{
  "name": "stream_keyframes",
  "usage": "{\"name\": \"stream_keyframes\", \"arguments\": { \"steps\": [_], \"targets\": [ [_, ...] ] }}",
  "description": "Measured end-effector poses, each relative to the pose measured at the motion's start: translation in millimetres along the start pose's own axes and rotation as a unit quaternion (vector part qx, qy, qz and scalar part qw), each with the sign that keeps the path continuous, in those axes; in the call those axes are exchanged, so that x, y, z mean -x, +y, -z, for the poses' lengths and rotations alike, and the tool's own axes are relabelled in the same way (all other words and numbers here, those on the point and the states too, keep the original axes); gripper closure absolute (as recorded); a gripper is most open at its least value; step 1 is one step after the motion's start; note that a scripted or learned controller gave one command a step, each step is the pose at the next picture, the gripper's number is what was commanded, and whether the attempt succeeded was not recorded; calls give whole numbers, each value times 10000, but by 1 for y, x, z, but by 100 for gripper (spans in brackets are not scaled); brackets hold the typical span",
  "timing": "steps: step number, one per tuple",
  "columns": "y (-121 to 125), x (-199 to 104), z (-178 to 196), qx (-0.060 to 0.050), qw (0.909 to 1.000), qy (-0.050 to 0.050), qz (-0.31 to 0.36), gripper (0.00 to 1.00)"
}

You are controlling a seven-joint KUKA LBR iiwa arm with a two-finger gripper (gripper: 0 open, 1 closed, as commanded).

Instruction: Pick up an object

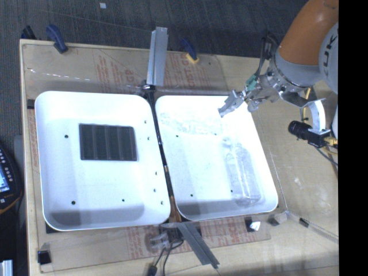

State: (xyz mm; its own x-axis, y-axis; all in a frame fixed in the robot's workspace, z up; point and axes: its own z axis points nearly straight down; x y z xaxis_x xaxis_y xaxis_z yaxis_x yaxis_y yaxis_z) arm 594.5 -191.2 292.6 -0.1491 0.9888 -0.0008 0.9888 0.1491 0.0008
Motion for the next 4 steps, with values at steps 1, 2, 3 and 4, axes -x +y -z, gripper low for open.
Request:
{"name": "stream_keyframes", "arguments": {
  "steps": [1,2,3,4],
  "targets": [
    [-5,-89,-17,-31,9964,9,-849,0],
    [-59,-74,-110,-37,9851,5,-1722,0],
    [-74,-4,-73,-13,9874,5,-1582,0],
    [-117,-12,-18,-6,9616,-5,-2744,0]
  ]
}}
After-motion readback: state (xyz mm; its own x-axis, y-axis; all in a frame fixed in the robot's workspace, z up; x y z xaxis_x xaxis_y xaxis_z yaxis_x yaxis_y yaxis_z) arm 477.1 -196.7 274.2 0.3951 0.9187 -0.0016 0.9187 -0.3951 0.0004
